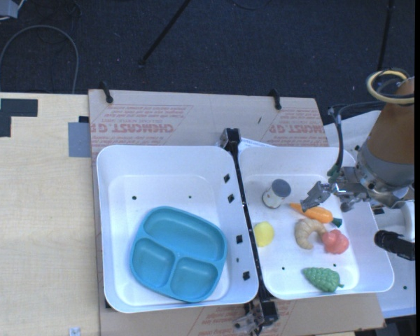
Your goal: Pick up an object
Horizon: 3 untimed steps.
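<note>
- White plastic right bin on the desk holds all the small toys, and the grey arm with its orange band comes in over that bin's right rim.
- Metal pincer hangs low at the arm's end, its tip just above the orange toy carrot; whether it is wide or narrow cannot be told.
- Orange toy carrot lies directly under and slightly ahead of the pincer, in the bin's middle, touching the beige toy.
- Its long axis runs roughly left to right, thin tip pointing left, green end right.
</note>
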### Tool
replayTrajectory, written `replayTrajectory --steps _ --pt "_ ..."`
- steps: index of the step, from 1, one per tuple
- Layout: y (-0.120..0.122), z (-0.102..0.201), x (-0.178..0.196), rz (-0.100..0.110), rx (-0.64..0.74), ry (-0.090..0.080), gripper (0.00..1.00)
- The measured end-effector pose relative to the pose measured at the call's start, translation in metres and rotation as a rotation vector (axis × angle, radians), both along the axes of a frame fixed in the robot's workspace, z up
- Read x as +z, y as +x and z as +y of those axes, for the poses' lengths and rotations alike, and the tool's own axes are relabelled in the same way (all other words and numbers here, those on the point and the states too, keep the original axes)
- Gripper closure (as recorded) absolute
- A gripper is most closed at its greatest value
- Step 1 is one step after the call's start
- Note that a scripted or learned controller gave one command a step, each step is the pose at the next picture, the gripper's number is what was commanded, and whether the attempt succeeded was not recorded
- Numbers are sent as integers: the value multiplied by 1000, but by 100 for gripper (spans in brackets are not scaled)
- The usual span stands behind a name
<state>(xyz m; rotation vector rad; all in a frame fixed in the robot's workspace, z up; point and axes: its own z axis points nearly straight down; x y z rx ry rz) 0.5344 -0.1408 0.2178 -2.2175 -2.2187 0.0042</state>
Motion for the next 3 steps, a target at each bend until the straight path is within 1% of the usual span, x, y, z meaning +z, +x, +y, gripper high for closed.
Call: replayTrajectory --steps 1,2,3 --pt "5 0 -44 1 -1 0 0" --pt "2 -7 -104 0 -1 0 0" --pt "2 -8 -93 1 -6 1 100"
